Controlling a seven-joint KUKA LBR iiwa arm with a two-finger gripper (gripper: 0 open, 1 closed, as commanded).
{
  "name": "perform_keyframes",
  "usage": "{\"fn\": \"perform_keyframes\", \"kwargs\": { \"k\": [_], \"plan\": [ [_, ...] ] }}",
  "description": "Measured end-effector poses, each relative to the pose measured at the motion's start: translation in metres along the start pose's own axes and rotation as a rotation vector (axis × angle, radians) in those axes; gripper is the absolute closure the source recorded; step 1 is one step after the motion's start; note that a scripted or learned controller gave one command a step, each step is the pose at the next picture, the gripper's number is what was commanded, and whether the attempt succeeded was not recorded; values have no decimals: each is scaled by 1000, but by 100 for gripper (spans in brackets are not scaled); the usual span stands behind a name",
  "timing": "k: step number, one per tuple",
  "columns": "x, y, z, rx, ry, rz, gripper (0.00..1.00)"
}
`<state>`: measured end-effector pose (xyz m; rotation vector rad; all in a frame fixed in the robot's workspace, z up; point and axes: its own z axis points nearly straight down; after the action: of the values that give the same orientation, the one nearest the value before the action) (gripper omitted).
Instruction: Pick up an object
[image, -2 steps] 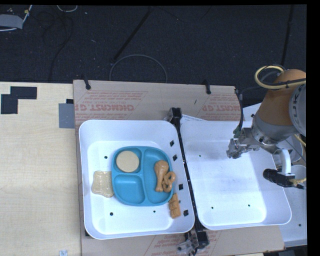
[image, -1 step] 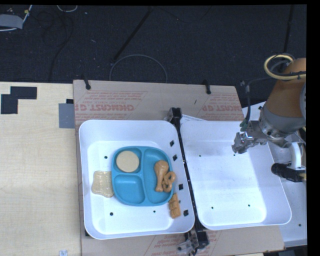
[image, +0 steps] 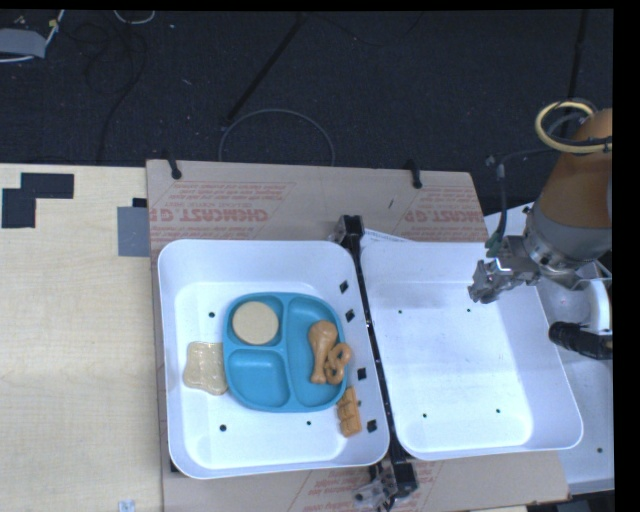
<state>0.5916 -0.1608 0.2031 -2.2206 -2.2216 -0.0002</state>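
Pickable food pieces sit in left bin (image: 190, 280): round cookie (image: 254, 322) and pretzel (image: 331, 352) on blue tray (image: 262, 385), toast (image: 205, 367) beside it. Gripper (image: 486, 281) hovers over right bin (image: 560, 420), carrying nothing. Approach step; next, cross left and descend.

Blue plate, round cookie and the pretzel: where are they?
blue plate (image: 262, 382): camera view, bare lower-left compartment.
round cookie (image: 254, 322): camera view, middle of its top.
pretzel (image: 339, 360): camera view, on its twisted loops.
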Motion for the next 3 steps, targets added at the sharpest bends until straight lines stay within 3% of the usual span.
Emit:
{"fn": "perform_keyframes", "kwargs": {
  "k": [2,3],
  "plan": [
    [105,13,-16,1,1,-4,100],
    [156,5,-26,3,2,-4,100]
  ]
}}
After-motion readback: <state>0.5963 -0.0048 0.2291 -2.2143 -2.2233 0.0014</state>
